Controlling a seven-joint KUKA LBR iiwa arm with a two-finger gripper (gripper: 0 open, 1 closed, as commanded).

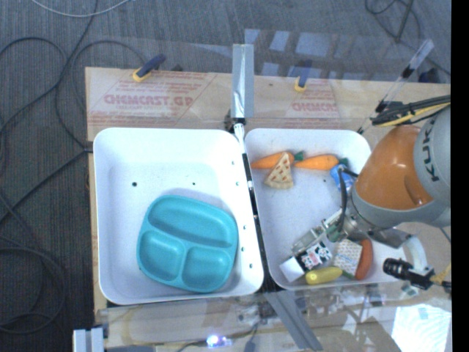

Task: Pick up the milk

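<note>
I see my tool (322, 235) just above the boxy cow-print milk carton (314, 257); I cannot tell its grip.

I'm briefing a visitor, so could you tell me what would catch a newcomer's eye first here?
Probably the turquoise plastic divided plate lying alone in the left white bin. Next, the grey arm's orange band over the right white bin, where two orange toy carrots lie at the far side.

There are two white bins (110, 196), one teal plate (189, 244), two carrots (271, 160), one milk carton (311, 259), one yellow banana (324, 275), one cracker wedge (280, 174).
</note>
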